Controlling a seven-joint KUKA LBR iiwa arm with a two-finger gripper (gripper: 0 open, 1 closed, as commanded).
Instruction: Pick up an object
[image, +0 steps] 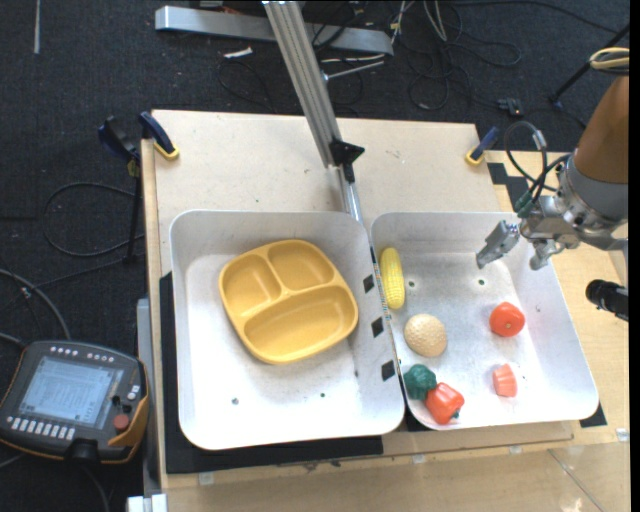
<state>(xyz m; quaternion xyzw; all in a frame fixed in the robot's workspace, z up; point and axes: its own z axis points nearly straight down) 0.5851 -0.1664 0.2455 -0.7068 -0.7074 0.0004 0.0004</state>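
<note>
Gripper: fingers spread apart, nothing btwn them; hangs over the far-right part of the right bin, near its rim.

Nearest candidate: tomato, below the gripper, lying alone w/ bare floor round it.

Other candidates, right bin: small pinkish-orange piece nr the front; tan round item mid-bin; corn cob by the divider; red pepper touching a green piece at the front-left corner.

Left bin: yellow divided plate.

Risks, as judged:
- tomato is round and smooth, prob. rolls or squirts out if the fingers close off-centre.
- descent beside the rim may clip the wall.
- pepper/green pair: a grab may catch both or nudge one away.
</note>
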